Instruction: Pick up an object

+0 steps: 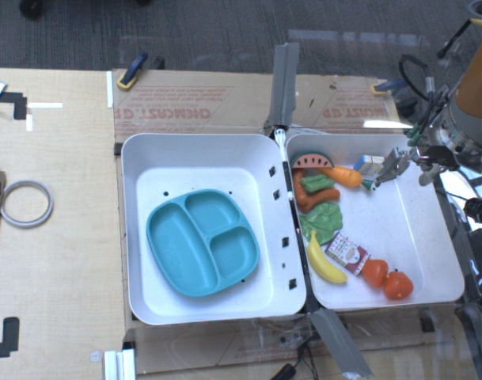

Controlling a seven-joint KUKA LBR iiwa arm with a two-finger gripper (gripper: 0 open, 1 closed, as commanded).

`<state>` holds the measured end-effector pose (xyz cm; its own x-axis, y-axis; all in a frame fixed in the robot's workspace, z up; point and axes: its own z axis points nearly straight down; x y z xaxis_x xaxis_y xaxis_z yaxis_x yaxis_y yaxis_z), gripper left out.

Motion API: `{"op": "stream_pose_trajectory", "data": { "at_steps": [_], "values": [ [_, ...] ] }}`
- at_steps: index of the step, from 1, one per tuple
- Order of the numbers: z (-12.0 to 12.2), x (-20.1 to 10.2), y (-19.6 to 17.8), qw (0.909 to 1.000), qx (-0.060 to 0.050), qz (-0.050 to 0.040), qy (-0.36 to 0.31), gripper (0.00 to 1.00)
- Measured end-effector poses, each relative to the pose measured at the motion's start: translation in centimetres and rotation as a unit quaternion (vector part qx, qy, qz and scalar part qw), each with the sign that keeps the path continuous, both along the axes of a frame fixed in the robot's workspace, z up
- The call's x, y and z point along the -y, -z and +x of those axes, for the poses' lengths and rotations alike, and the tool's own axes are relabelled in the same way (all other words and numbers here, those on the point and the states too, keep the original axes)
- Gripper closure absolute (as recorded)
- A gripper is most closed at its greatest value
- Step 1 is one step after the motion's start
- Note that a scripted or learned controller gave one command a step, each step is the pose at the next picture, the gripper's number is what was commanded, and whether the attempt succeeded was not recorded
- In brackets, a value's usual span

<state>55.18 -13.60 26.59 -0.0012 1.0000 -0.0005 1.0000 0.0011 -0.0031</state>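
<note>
Heaped along the left wall of the right bin (430, 236): toy watermelon slice (312, 161) at the top, toy carrot (345, 176) just beside it pointing right, green pepper (316, 183) and orange-red sausage (304, 197) pressed together beneath, lettuce leaf (324, 220) lower down. Further toward the near edge: banana (325, 261) touching a red packet (347, 252), then two tomatoes (374, 271) (398, 285) side by side. Near the far wall, a small blue-and-white box (371, 163), just right of the carrot's tip.

Poised over that bin's far right part: gripper (385, 173), tilted, tip close beside the small box and the carrot's end. Open or closed, cannot tell; nothing seen held. Crowded on the approach side by box and carrot.

In the left bin (138, 212): a teal divided plate (203, 242), lying flat. Well apart on the bench at left, a roll of tape (25, 203).
</note>
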Motion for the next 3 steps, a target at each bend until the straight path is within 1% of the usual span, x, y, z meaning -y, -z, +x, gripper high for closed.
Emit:
{"op": "stream_pose_trajectory", "data": {
  "at_steps": [1, 2, 3],
  "values": [
    [0.4, 2.3, 4.5, 0.9999, 0.0, 0.0002, -0.01, 0.0],
    [6.1, 4.7, 15.6, 0.9997, 0.0, 0.0002, -0.025, 0.0],
    [10.7, -1.2, 17.0, 0.9993, 0.001, -0.0009, -0.037, 0.0]
  ]
}}
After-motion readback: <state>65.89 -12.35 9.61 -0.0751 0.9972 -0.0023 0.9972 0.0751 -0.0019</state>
